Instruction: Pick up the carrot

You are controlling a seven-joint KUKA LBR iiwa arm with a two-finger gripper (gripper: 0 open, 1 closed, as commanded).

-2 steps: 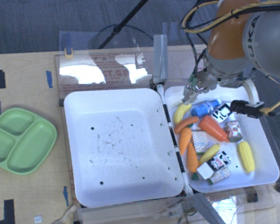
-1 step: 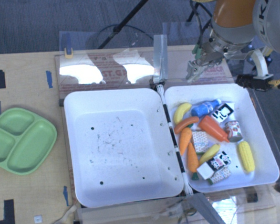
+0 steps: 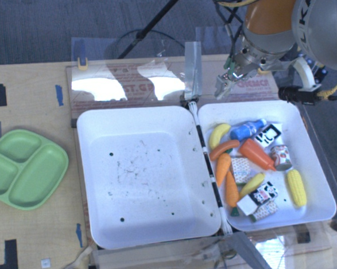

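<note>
Task progress: nothing shows as done; the carrot [image 3: 227,177] lies in the right bin [image 3: 317,166] and nothing is lifted.
Carrot position: along the right bin's left wall, long axis running roughly up and down the view, its lower end near the bin's front corner.
Gripper: the gripper [image 3: 225,85] hangs above the bench just behind the right bin's rear rim, up and apart from the toys (whether it is spread or closed I cannot tell at this angle; nothing is visible between its tips).
What is left: by my reading, all of it, meaning travel over the bin, descent, closing on the carrot, and the lift.
Neighbours: a second orange piece [image 3: 223,149] lies across the carrot's upper end, a banana [image 3: 218,135] sits just behind that, and a patterned sachet [image 3: 242,169] lies just right of the carrot.
More crowding: a small yellow piece [image 3: 252,184] and a black-and-white carton [image 3: 259,197] press in near the carrot's lower half; an orange cone-shaped toy [image 3: 256,154] lies farther right.
Edges: the divider between the bins hugs the carrot's left side, so I judge finger room tight there.
Open room: the left bin [image 3: 99,130] offers free space; the corn cob [image 3: 296,187] lies well apart.
</note>
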